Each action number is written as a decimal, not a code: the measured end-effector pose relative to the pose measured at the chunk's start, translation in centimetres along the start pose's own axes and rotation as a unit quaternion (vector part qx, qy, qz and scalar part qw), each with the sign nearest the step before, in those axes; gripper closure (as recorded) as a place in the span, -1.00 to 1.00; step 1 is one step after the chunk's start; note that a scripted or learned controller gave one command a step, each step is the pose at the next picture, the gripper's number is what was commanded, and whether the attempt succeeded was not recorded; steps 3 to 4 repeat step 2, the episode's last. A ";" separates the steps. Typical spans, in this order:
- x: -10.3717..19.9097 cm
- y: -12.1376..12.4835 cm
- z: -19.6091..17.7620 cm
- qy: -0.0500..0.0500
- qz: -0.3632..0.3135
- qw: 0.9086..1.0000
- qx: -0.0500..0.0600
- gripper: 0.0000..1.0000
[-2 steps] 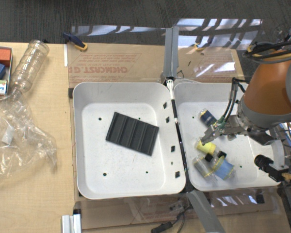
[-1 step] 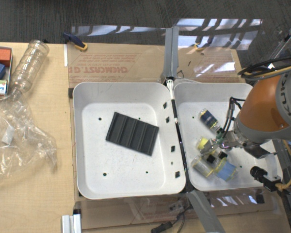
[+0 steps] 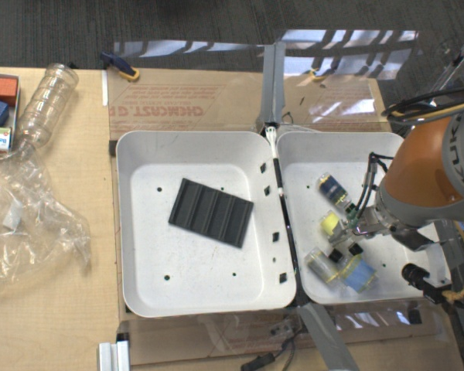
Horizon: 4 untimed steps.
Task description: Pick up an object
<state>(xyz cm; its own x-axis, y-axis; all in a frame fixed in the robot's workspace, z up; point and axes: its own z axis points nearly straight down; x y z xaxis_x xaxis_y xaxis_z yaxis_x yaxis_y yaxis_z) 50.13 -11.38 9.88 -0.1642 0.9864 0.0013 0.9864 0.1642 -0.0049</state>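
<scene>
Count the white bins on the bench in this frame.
2. The left shallow white plastic bin holds a dark ribbed rectangular panel; the right shallow white plastic bin holds small mixed items beneath the arm's end effector, which may hide some.

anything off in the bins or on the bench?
Nothing spilled or broken. The dark ribbed panel lies askew, alone in the left bin. The small items are all crowded near the gripper in the right bin. Crumpled clear plastic and an empty bottle litter the bench.
</scene>
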 end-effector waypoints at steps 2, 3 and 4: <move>3.7 9.5 -13.4 -0.002 0.024 1.000 -0.002 1.00; 3.7 9.5 -13.4 -0.002 0.024 1.000 -0.002 1.00; 3.7 9.5 -13.4 -0.002 0.024 1.000 -0.002 1.00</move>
